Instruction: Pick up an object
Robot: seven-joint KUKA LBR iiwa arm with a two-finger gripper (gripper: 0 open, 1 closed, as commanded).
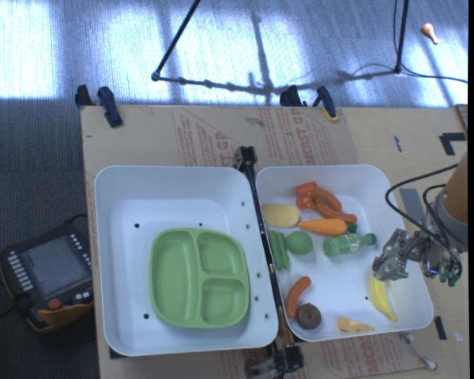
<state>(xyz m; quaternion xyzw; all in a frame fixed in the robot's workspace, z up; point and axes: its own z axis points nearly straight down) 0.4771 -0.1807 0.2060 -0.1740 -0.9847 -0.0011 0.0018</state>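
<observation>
Fingers (387,268) of the gripper (391,265) are hard to see, so nobody can tell if they are apart or pressed together. It hangs over the right bin (355,172), just above the yellow banana (381,297). Near it lie a green bottle (347,244), a carrot (322,227) and a brown sausage (297,294). The left bin (110,188) holds a green tray (199,277).

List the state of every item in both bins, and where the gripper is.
green divided plate: flat in left bin
carrot: lying flat, right bin
green bottle: on its side
banana: flat, just below the gripper
sausage: lying flat
gripper: over the right bin's right edge
</observation>
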